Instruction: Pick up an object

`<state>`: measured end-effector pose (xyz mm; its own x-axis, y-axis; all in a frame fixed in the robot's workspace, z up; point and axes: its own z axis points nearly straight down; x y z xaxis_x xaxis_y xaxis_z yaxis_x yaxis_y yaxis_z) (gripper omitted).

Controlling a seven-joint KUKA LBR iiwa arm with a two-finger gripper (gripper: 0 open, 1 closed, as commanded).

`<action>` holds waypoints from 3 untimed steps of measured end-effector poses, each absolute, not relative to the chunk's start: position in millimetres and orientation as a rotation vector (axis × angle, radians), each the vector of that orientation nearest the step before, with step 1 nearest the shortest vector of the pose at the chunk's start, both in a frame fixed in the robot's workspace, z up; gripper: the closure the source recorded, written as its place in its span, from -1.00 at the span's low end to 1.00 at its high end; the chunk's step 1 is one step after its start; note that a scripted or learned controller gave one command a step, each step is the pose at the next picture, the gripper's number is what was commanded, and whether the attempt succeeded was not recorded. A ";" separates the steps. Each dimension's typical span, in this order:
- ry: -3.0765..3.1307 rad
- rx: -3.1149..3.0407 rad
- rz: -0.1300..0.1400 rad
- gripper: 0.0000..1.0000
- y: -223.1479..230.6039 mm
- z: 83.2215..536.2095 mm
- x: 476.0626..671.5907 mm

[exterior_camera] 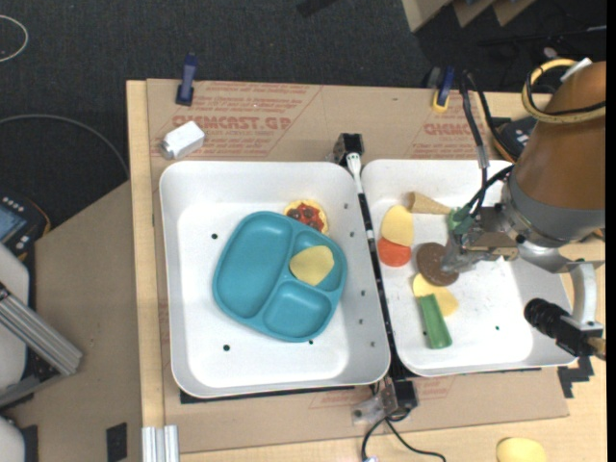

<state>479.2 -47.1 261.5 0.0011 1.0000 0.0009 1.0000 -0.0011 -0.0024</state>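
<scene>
My gripper (456,251) hangs low in the right bin (500,340), at the right edge of a brown round piece (430,265); I cannot tell whether it touches it. Left of that lie a yellow piece (397,224) and an orange-red piece (392,252). A tan cone (425,203) lies behind them. In front lie a small yellow piece (426,286) and a green stick (436,322).
The left bin (183,287) holds a teal divided plate (252,277) with a pale yellow piece (312,265) in one compartment. A small red-topped round item (306,215) sits behind the plate. A black bar (371,258) runs between the bins.
</scene>
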 end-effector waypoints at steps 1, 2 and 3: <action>-2.219 -2.219 0.003 1.00 -37.3 242.6 479.0; -2.224 -2.223 -0.002 1.00 -38.7 281.5 479.7; -2.218 -2.221 0.002 1.00 -60.7 246.8 479.0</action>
